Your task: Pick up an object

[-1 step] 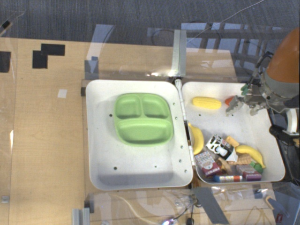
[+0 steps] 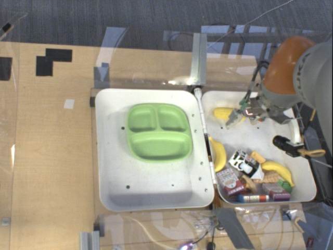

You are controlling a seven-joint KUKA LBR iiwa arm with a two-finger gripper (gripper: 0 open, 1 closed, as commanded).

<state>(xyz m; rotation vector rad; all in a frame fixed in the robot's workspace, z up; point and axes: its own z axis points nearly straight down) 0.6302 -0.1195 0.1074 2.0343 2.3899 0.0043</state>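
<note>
No label legible; jaws [image 2: 237, 117] beside a banana [image 2: 222, 113] in the right bin [image 2: 270, 132].

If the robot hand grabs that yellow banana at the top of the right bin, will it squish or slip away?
The banana looks curved and smooth, so it might slide or spin when pinched. It lies flat apart from the pile, so it probably won't roll far. The hand is right beside it. I can't tell whether it's real or plastic, so squishing is uncertain.
</note>
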